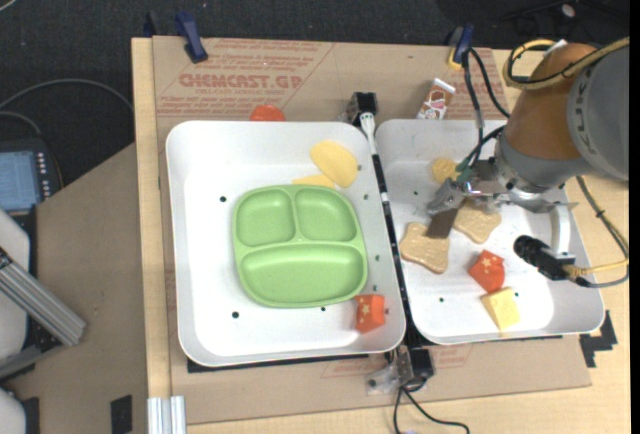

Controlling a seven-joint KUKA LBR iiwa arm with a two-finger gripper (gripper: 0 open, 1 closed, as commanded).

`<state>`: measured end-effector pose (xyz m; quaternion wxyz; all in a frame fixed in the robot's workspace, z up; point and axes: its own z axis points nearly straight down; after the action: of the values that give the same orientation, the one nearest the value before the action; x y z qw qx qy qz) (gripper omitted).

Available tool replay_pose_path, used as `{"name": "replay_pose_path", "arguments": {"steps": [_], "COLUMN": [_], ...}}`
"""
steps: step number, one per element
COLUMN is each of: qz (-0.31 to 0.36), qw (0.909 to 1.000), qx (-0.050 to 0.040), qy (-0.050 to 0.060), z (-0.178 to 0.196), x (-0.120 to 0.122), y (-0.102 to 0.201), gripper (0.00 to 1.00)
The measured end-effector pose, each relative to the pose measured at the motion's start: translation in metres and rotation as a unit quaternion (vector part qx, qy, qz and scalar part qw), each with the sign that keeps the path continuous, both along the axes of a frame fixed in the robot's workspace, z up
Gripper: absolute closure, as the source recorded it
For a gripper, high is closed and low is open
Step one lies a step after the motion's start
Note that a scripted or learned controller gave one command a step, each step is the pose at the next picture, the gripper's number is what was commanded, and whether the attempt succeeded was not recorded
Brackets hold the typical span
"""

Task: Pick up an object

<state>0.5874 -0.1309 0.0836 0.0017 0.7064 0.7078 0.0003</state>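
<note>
The right bin point(560, 322) has bare white floor along its 6 o'clock rim and at its 12 o'clock end, while its middle is crowded. The left bin point(190, 222) is mostly taken up by a green divided plate point(298, 244), with open floor along its 9 o'clock side. The two bins meet at a shared rim running from 12 to 6 o'clock.

The gripper point(447, 204) reaches in from 3 o'clock over the right bin, and I cannot tell how wide it is set. A tan biscuit point(424, 248) lies just at its 7 o'clock, a second tan piece point(478, 222) just at its 4 o'clock. A red block point(487, 271) and a yellow block point(502, 308) sit further toward 5 o'clock, and a small yellow bit point(443, 167) at 12 o'clock.

In the left bin, a yellow oval piece point(334, 161) lies at the plate's 1 o'clock and an orange block point(369, 313) at its 5 o'clock.

The bins rest on a cardboard sheet point(230, 77) over dark carpet.
</note>
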Motion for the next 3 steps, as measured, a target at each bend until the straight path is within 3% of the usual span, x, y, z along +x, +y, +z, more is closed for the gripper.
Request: {"name": "replay_pose_path", "arguments": {"steps": [1, 2, 3], "qz": [-0.001, -0.002, -0.001], "qw": [1.0000, 1.0000, 1.0000], "qx": [-0.0014, -0.0011, -0.0004], "qy": [-0.004, -0.004, -0.004], "z": [0.016, 0.015, 0.005], "x": [0.003, 0.002, -0.042], "y": [-0.002, -0.002, -0.012], "gripper": [1.00, 0.00, 0.00]}}
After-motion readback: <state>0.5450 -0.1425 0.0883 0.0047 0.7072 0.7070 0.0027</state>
